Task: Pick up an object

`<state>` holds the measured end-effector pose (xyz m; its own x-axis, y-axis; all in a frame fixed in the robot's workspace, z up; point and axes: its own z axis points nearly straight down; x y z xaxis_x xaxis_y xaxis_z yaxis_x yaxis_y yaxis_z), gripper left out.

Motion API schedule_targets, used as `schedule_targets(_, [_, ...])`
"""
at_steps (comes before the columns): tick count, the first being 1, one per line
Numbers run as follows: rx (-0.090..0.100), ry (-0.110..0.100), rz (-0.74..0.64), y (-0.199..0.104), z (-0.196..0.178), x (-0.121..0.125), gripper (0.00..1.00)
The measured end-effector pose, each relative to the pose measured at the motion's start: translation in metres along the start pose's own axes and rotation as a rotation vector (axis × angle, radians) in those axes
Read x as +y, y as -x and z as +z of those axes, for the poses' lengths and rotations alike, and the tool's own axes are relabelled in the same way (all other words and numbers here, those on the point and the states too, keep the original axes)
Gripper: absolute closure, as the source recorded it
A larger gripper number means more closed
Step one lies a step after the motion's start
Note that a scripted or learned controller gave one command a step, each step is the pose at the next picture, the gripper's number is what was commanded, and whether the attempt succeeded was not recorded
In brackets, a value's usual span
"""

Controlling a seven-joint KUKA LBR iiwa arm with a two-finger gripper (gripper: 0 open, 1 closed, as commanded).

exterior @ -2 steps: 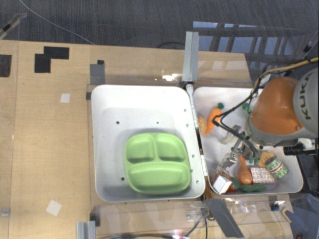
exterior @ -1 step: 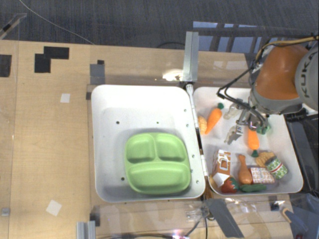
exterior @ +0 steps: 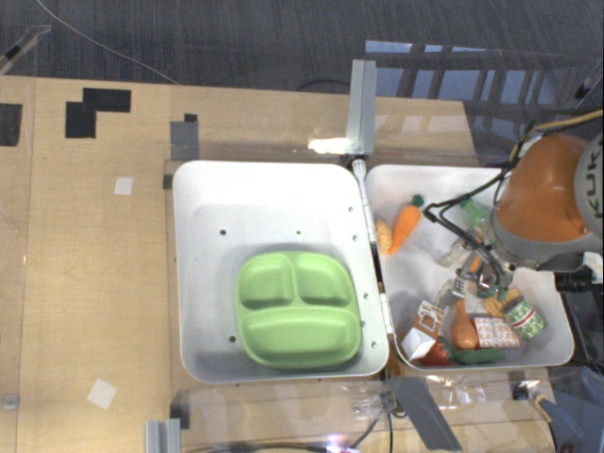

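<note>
The robot's hand (exterior: 475,279) hangs low inside the right bin (exterior: 557,347), reaching in from the right. I cannot tell what state the hand is in, because it is small and mixed in with wires and shiny bits.

Just below the hand lies a pile of toy food in the bin's near corner. There is a brown egg-shaped toy (exterior: 463,331), a red and white packet (exterior: 494,331), a green can (exterior: 528,322), a green pod (exterior: 478,355), and a small box (exterior: 427,319) a bit to the left.

Up and to the left of the hand lies a toy carrot (exterior: 404,226), well apart from it.

Far to the left of the hand sits the left bin (exterior: 203,206), holding a green plate (exterior: 298,309) with three parts.

Both bins rest on the wood tabletop (exterior: 85,281).
</note>
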<state>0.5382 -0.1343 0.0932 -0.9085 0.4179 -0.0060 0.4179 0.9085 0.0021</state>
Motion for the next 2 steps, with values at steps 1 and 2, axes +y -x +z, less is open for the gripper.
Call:
schedule_targets(1, [-0.006, 0.001, 0.028, 0.094, 0.006, -0.013, 0.00])
schedule_targets(2, [-0.021, 0.003, 0.020, 0.098, -0.010, -0.010, 1.00])
